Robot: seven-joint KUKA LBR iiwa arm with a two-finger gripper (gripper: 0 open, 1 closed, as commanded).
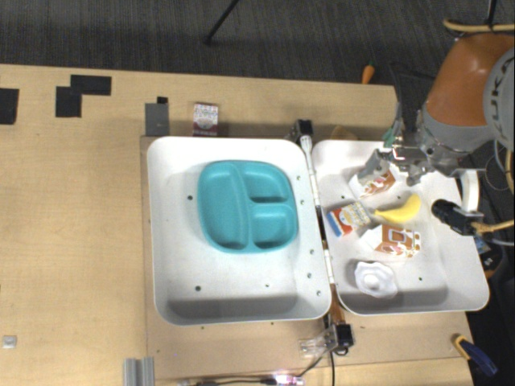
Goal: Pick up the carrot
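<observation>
My gripper [385, 161] hangs over the right bin [451, 296]; can't tell its state. I'd line up squarely over something orange [376, 185] first, probably the carrot.

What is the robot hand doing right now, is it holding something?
Hand: over the right bin, above the packets; whether it is open, closed or holding anything cannot be told.

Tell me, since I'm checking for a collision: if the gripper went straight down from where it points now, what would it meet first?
Probably the small orange-and-white item in the right bin, directly under the gripper; it may be the carrot, but the depth is unclear from this slanted view.
</observation>
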